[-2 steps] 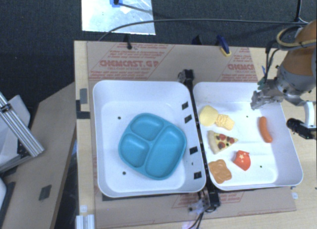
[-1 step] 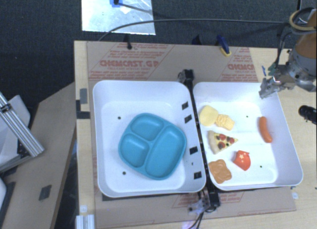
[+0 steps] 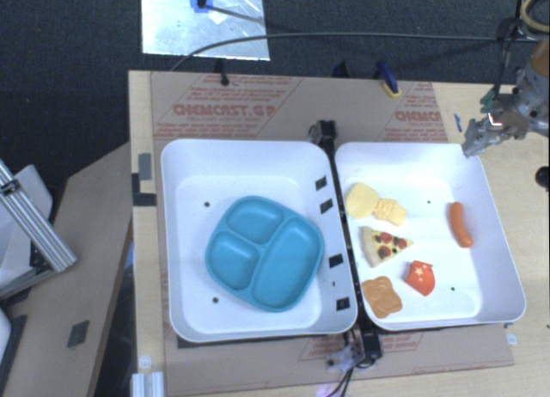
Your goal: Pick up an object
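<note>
Two shallow white bins are seen side by side on the bench, and the pickable things are all gathered in the right bin (image 3: pixel 490 215). A yellow toy piece (image 3: pixel 375 204), possibly cheese or a pastry, is set near the divider, with a toy pizza slice (image 3: pixel 381 244) just below it, a brown cookie-like piece (image 3: pixel 381 296) nearer the front wall, a red strawberry-like piece (image 3: pixel 420 277) beside that, and an orange sausage (image 3: pixel 461 223) lying apart toward the right wall. The left bin (image 3: pixel 198 163) is occupied by a blue divided plate (image 3: pixel 263 252), presumably kept there as a place for sorted food. The gripper (image 3: pixel 478 141) is held above the right bin's far right corner, well apart from every toy, so nothing is grasped; whether it is spread or pressed together cannot be told at this size. The pick is judged as not yet begun. The sausage, being nearest and isolated, is judged the easiest target, since the clustered pieces leave less room around them.
</note>
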Available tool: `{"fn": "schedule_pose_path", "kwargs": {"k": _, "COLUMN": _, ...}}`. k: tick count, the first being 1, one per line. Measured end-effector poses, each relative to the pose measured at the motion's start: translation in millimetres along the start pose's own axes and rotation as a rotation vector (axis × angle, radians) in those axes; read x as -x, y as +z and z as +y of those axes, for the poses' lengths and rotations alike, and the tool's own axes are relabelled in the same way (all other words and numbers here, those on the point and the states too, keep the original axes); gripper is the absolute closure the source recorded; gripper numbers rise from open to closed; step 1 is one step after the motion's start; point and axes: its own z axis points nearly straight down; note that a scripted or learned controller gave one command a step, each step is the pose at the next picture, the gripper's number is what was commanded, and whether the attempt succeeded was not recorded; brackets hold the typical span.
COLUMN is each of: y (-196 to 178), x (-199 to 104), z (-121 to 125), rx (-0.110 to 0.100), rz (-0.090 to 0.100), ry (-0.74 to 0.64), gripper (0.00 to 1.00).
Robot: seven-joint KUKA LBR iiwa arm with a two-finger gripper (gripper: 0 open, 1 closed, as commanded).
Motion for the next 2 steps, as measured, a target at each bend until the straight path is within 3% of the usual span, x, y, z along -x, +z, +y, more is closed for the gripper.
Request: {"fn": "schedule_pose_path", "kwargs": {"k": 2, "y": 25, "x": -105, "z": -26, "rx": -0.007, "rz": 0.004, "ry": -0.004, "gripper": 1.0}}
